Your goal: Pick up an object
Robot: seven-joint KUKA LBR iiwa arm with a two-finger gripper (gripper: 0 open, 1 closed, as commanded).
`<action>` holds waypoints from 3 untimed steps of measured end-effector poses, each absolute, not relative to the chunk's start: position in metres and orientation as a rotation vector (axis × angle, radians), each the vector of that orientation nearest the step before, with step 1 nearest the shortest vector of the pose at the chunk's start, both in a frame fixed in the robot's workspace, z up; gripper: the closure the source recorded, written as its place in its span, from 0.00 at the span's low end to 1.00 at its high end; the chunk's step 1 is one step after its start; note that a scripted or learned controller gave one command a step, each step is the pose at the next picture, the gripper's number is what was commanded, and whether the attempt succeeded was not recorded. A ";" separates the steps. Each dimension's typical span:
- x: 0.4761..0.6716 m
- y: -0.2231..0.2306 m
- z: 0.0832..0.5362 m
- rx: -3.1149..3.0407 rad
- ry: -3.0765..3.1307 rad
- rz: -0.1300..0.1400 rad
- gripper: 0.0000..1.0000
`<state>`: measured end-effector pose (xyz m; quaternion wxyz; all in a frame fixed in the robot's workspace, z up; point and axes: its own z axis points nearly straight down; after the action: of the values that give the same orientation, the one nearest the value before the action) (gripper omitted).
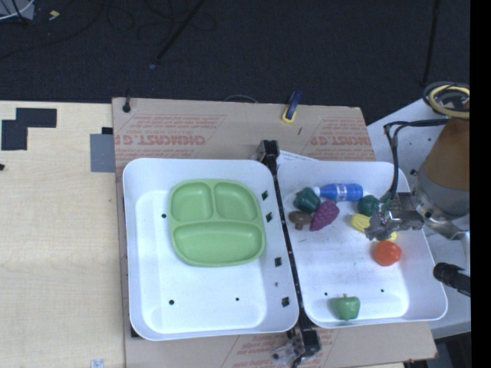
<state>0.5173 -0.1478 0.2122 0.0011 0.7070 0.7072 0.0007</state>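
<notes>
The claw (381,229) sits low at the right side of the right bin (360,313), in the right middle of the frame, reaching in from the arm (449,167) at the frame's right edge. Whether its fingers are apart or together I cannot tell; they blur into the clutter beneath, and nothing is clearly seen clamped between them. The nearest pieces crowd it closely: a yellow piece (360,222) just to its left, touching or nearly so, a dark green piece (368,204) just above, and an orange ball (387,253) just below. Which of these is under the claw cannot be made out. The yellow piece lies with its long axis roughly left to right. I judge the coming grasp turns on that piece or the ball, both barely offset from the fingertips.
</notes>
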 end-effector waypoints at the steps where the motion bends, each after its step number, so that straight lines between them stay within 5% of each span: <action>1: 0.518 -0.149 0.228 2.221 2.223 0.000 1.00; 3: 0.547 -0.030 0.216 2.219 2.229 -0.002 1.00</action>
<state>0.5472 -0.0299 0.2164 -0.0016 0.7055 0.7088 -0.0005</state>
